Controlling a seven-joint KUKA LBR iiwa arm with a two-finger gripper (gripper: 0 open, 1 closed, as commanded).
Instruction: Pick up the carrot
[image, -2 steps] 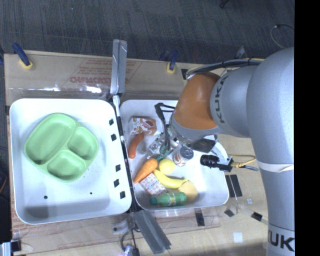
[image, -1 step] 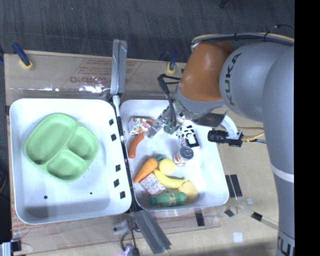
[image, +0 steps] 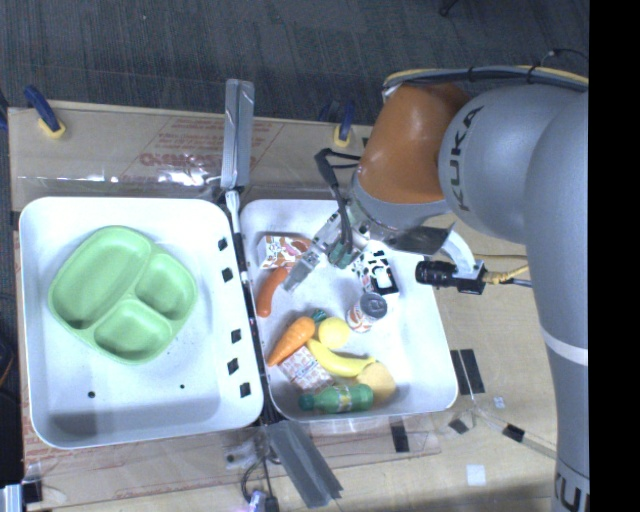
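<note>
The carrot (image: 289, 340) is orange with a green top and lies tilted in the right bin (image: 432, 378), near its left wall. It is touching a yellow lemon (image: 334, 331) and a banana (image: 338, 361). My gripper (image: 322, 254) hangs over the back of this bin, above and a little right of the carrot and apart from it. It is beside an orange sausage (image: 267, 292) and a snack packet (image: 283, 247). Nothing shows in its grasp.
The right bin also holds a green bottle (image: 335, 400), a pear (image: 379, 378), a wrapped packet (image: 305, 372), a small can (image: 368, 310) and a black-and-white item (image: 379, 271). A green divided plate (image: 122, 291) lies in the left bin (image: 60, 420). The arm's orange band (image: 410, 150) looms over the back right.
</note>
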